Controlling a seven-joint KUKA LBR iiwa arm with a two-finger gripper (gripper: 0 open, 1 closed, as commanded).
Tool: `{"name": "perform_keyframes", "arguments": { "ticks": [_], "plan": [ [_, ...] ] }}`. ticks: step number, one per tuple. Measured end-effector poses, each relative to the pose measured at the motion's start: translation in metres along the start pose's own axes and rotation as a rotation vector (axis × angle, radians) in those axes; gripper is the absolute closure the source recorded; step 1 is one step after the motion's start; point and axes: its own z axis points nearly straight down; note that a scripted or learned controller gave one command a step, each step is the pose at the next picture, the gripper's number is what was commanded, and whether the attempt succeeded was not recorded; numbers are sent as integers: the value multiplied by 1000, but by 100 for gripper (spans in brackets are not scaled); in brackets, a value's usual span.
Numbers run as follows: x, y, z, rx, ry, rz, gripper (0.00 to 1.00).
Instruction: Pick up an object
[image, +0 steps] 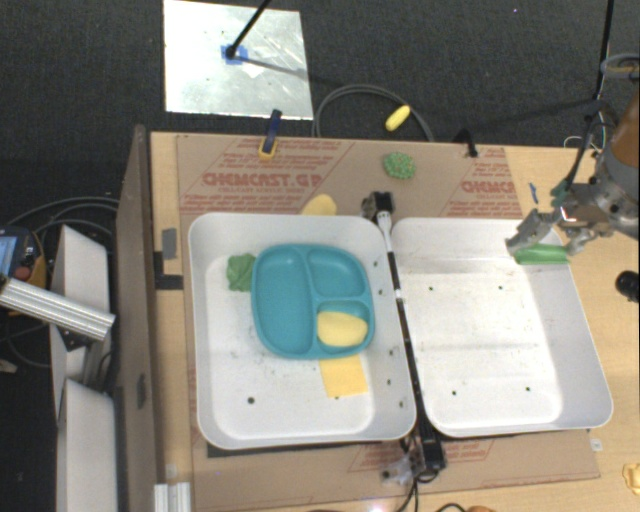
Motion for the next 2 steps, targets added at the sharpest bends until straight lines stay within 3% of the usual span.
{"name": "perform_keyframes", "arguments": {
  "ticks": [1,2],
  "plan": [
    [0,1,-11,-4,0,-4,100],
    [70,-43,43,8,5,-6,100]
  ]
}}
